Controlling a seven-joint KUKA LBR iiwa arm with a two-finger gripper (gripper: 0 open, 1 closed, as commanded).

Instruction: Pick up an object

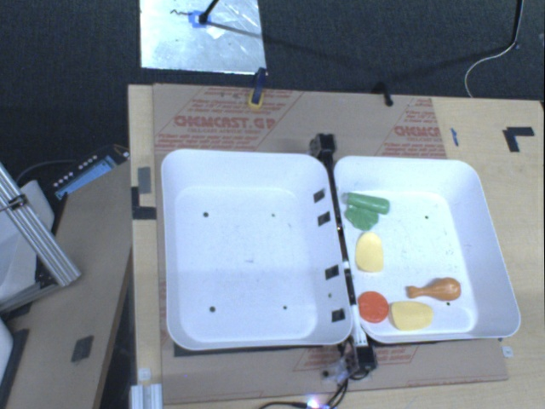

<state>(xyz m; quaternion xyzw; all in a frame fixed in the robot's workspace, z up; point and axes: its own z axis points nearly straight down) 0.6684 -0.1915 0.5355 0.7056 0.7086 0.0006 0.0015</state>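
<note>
The right bin [477,228] holds several toy foods along its left and front sides. A green vegetable piece [366,208] lies near the bin's back left. Below it rests a pale yellow oval [369,251]. A red round piece [373,306] sits at the front left, touching a yellow wedge [411,315] on its right. A brown drumstick [436,290] lies just behind the wedge.
The left bin [247,250] stands beside the right one, joined by a black hinge strip [336,228]. Both rest on a cardboard sheet [221,118]. A shiny metal plate [202,22] lies at the back, and a metal frame [30,237] at the far left.
</note>
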